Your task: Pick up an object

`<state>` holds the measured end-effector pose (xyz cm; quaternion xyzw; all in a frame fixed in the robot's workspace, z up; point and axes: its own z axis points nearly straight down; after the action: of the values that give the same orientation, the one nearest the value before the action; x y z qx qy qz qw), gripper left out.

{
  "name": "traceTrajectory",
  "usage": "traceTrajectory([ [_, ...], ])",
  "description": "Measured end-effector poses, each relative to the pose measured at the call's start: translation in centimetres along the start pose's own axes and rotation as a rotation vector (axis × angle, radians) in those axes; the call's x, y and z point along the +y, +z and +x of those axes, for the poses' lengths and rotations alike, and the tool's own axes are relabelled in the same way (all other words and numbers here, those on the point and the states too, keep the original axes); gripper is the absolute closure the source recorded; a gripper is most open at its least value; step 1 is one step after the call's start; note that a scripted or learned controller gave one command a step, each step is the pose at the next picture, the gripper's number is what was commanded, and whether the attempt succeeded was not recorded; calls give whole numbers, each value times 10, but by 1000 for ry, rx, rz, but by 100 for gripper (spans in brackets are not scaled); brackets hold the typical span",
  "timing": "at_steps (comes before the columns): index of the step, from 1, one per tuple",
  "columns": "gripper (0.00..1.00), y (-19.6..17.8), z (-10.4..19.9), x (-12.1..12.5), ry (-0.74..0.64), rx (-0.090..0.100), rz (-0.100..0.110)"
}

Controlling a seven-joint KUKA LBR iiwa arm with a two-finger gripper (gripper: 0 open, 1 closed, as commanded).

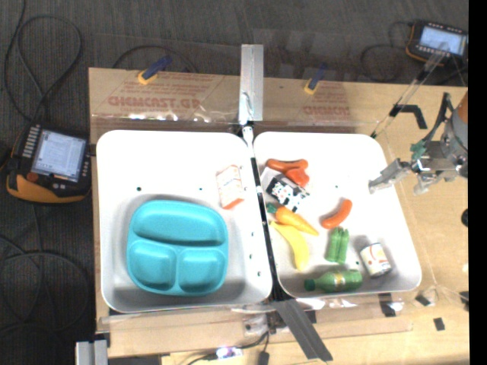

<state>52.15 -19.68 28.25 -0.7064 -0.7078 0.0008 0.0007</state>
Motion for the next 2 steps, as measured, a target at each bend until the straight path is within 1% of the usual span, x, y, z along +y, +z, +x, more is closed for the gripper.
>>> traceTrajectory([
  [1,0,53,48,-15,222,1,2],
  [2,0,182,44,20,241,0,2],
])
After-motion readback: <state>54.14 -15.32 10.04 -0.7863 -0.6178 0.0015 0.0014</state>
